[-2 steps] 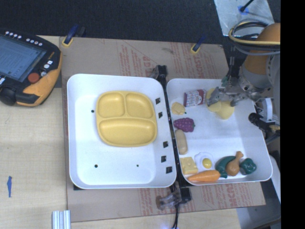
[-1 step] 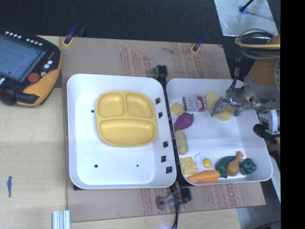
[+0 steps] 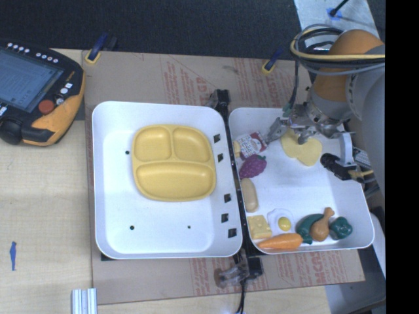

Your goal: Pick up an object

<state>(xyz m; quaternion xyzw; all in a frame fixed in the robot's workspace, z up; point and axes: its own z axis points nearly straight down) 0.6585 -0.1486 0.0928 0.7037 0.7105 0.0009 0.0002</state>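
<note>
The gripper [image 3: 298, 128] hangs at the far end of the right bin [image 3: 359, 205]; I cannot tell its grip. A pale yellow pear [image 3: 303, 150] lies just under it, stem end pointing nearward.

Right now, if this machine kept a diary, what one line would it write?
stage: reaching | hand: low in right bin, over pale yellow toy | grasp: unconfirmed | left bin: yellow divided plate
</note>
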